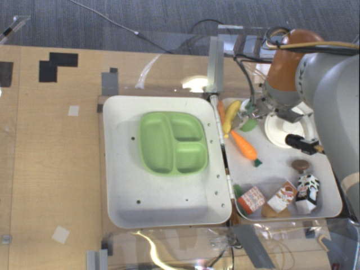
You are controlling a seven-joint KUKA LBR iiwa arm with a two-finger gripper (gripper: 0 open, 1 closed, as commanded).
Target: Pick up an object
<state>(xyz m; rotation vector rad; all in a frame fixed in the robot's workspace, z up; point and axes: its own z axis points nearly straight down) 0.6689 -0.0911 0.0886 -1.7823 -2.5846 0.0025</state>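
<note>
Hand (246, 115) is placed low in the far left corner of the right bin (326, 207); whether it is wide or narrow cannot be told, and nothing is seen held. Candidate objects are crowded there: carrot (245, 145) near, banana (230, 116) just beside it by the bin wall, small green piece (251, 124) at the hand. Risks judged: two items could be pinched together, the banana jammed against the wall, or the carrot rolled away by glancing contact.
</note>
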